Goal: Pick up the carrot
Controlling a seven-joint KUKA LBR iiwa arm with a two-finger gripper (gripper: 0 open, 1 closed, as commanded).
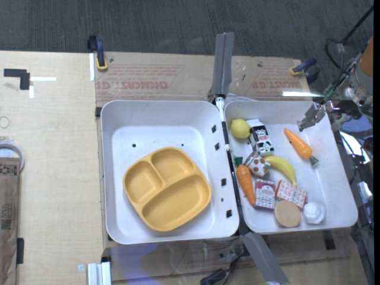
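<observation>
Workbench seen from above, against a dark floor

A dark grey carpeted floor (178,13) runs along the top. The pale wooden bench (47,177) fills the left, marked with black tape (18,76) and white tape (44,79). A cardboard sheet (160,76), clamped at its corners, lies under the bins.

a grey metallic gripper (313,117) with slim dark fingers is seen at the right edge, joined to a pale silver wrist block; an orange band is glimpsed above it, and thin black cables are looped around the arm
</observation>
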